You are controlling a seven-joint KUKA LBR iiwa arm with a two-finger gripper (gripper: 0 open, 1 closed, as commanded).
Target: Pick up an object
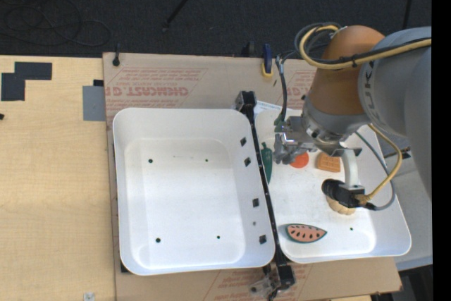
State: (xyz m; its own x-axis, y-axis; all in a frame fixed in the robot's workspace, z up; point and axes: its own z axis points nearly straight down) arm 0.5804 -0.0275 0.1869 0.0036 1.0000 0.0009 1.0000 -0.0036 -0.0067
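Low over the right bin (pixel 380 240), near its dividing wall: the claw (pixel 287 149), a cluster of grey metal and black fittings, fingers hidden under the wrist, so wide or narrow cannot be told. Just right of the claw, touching or nearly so: a small orange-red object (pixel 301 161), rounded, smooth, possibly a toy tomato, partly covered by the hardware. Not seen between any fingers. Just left of the claw, against the wall: a thin dark green piece (pixel 266 155), upright or leaning, shape unclear. Right of the claw, past the orange-red object: a flat tan-orange block (pixel 328 163), cracker-like, squarish. Further right and nearer the camera: a pale rounded lump (pixel 342 204) with a black part of the arm's cabling over it. Well below the claw, near the front rim: a watermelon slice (pixel 306 232), flat half-moon, pink-red face with dark seeds, green rind along the curved edge.

Above the claw: grey arm (pixel 394 81) reaching in from the right, bent steeply down, glossy orange band (pixel 345 74) over the wrist, yellow and black cables looping around it.

Left of the claw: the left bin (pixel 127 173), shallow white plastic, rounded corners, a few dark dots on its floor. Under the 2 bins: brown cardboard (pixel 176 84) with red print, on a light wooden bench (pixel 49 187).
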